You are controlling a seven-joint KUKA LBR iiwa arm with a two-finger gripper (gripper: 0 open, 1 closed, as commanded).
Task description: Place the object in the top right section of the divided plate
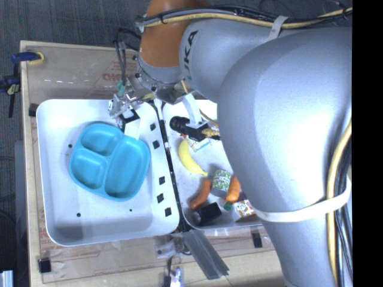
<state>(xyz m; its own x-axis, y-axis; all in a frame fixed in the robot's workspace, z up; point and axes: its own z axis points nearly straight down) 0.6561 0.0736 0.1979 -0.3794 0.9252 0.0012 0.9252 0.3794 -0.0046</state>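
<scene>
Looking down on two shallow white bins side by side on the tabletop [72, 70]. Finding the gripper [124, 107] at the end of the grey arm [251, 70], hanging over the far part of the left bin [51, 178], close to the wall shared with the right bin [210, 157]. Cannot tell whether spread or pressed together, nor whether pinching anything: too small and cluttered at that spot.

Seeing a blue divided plate [109, 162] lying flat on the floor of the left bin, just below and slightly left of the gripper in the view, near it but apart. Counting three sections on it: one large toward the lower right, two smaller toward the upper left, all showing plain blue. Placing the gripper nearest the plate's upper right rim.

Spotting loose things in the right bin, across the dividing wall and well apart from the gripper: a yellow banana [190, 158], orange pieces [203, 191] beside a green-and-white packet [221, 180], and a black block [208, 211] at the near end. Cannot tell which of these belongs to the task.
</scene>
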